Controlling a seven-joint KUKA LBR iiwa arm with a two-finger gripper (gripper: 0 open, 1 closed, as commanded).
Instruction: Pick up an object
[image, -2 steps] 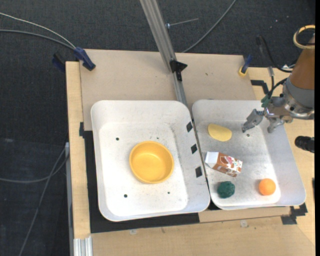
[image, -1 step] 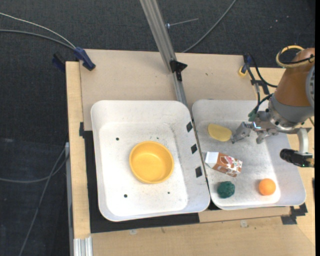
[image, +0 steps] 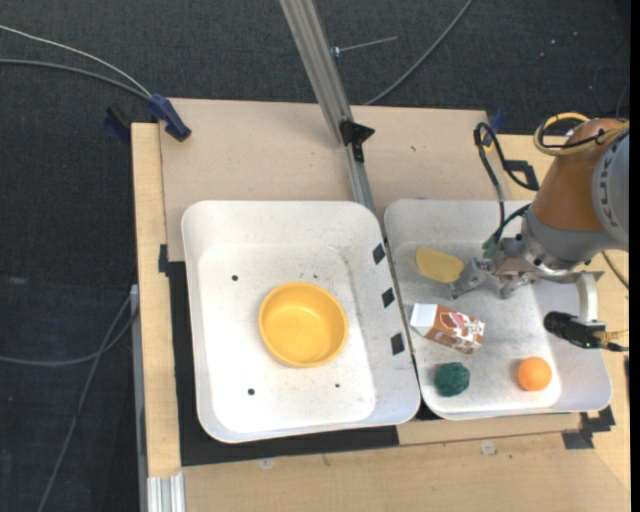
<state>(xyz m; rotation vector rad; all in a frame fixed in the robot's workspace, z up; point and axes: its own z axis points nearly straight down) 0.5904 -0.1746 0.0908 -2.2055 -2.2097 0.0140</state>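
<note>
The right bin (image: 575, 395) holds a flat pale-yellow piece (image: 439, 264) at its upper left, a red-and-white carton (image: 452, 328) lying near the middle, a dark green ball (image: 452, 378) at the front and an orange ball (image: 534, 374) at the front right. My gripper (image: 484, 287) hangs low over the bin's middle, just right of the yellow piece and above the carton. It is open, its fingers splayed, with nothing between them.
The left bin (image: 215, 330) holds a yellow bowl (image: 302, 323) near its middle. A metal pole (image: 325, 70) slants up from between the bins. A black fitting (image: 570, 326) on the arm sticks out over the right bin's right side.
</note>
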